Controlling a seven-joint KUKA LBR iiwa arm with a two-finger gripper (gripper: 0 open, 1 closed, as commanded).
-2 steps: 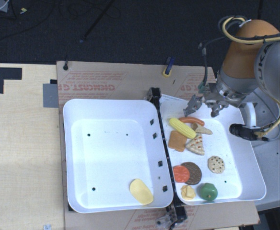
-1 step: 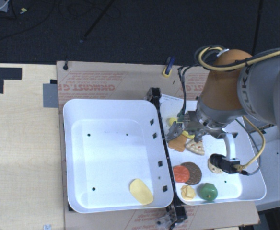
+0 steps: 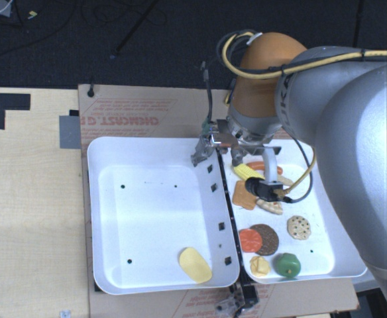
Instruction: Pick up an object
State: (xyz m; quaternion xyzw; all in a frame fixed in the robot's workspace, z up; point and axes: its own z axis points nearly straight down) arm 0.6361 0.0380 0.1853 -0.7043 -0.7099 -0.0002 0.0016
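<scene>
My gripper (image 3: pixel 205 148) hangs under the orange-banded wrist, over the far end of the divider between the two bins. Nothing shows in its grasp. Just right of it, in the right bin (image 3: pixel 323 260), lie a yellow piece (image 3: pixel 244 171), a red-orange sausage shape (image 3: pixel 270 169), an orange cracker (image 3: pixel 242 195) and a tan piece (image 3: pixel 271 208). Nearer the front sit a chip cookie (image 3: pixel 299 227), a red disc (image 3: pixel 248 240), a brown disc (image 3: pixel 268 238), a pale yellow lump (image 3: pixel 259 265) and a green apple (image 3: pixel 287 265). A pale yellow oval (image 3: pixel 194 265) lies alone in the left bin (image 3: pixel 107 197), near its front.
The arm's large grey body covers the right side of the right bin. The bins rest on a cardboard sheet (image 3: pixel 147 114) on a wooden bench (image 3: pixel 28 204). The raised divider (image 3: pixel 219 211) runs between the bins.
</scene>
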